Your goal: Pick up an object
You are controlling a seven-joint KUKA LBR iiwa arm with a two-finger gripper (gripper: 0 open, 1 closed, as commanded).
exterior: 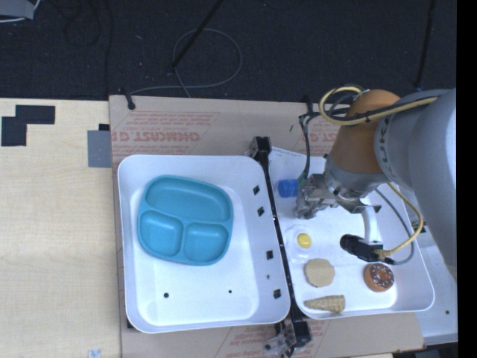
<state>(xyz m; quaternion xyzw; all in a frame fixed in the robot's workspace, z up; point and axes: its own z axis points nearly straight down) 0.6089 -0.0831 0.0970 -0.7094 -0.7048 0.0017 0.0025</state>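
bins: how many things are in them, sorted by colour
blue: 2 (plate, small piece)
yellow: 1 (round piece)
tan: 2 (cookie, cone)
brown: 1 (donut)
total: 6

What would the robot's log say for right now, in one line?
gripper: over right bin, next to blue piece | grasp: none seen | nearby: yellow piece, cookie, donut, cone | left bin: blue plate
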